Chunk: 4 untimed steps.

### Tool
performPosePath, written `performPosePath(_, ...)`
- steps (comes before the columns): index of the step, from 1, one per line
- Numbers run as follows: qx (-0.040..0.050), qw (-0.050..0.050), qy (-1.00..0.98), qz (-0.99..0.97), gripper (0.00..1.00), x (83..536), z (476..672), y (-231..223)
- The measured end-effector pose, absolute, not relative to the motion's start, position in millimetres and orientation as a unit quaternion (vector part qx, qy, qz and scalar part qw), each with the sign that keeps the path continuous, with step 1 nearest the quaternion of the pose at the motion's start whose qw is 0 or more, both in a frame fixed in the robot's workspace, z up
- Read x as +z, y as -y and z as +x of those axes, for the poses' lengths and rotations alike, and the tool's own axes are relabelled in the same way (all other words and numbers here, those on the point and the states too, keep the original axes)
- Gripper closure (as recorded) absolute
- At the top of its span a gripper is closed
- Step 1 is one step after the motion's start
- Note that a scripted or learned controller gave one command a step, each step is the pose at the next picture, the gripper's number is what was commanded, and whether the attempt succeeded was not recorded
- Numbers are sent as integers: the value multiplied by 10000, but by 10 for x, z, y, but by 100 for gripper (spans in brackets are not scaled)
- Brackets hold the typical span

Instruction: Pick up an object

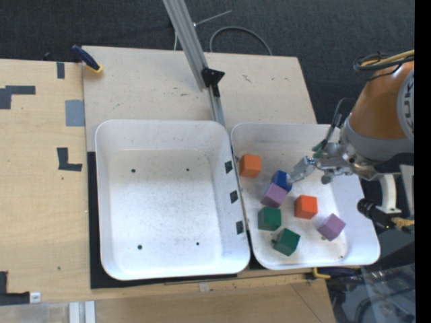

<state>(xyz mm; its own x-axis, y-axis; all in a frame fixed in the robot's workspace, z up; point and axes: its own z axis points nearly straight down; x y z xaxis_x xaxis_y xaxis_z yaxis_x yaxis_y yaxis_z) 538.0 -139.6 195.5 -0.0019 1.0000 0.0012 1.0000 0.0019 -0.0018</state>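
Note:
The right white bin [350, 251] holds several small cubes. Among them are an orange cube [250, 165], a blue cube [281, 179], a purple cube [274, 194], a second orange cube [306, 206], two green cubes [269, 218] [287, 241] and another purple cube [330, 227]. My gripper [312, 174] hangs over the bin's middle, just right of the blue cube and above the second orange cube. It is open, and nothing sits between its fingers. One fingertip [296, 173] points at the blue cube.
The left white bin [108, 140] stands beside the right one, with their rims meeting in the middle. A slanted metal pole [188, 32] rises behind the bins. The arm's orange band [380, 110] looms over the right edge.

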Motion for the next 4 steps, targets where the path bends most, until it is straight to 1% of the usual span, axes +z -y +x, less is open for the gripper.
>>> performPosePath(1, 0, 16, 7083, -7059, 100, 2052, 5382, 1389)
performPosePath(2, -21, -43, 7079, -7063, 100, 3463, 5866, 1488)
performPosePath(3, 6, 4, 7086, -7056, 100, 3198, 6182, 1137)
performPosePath(4, -31, -42, 7088, -7054, 100, 3993, 6699, 936)
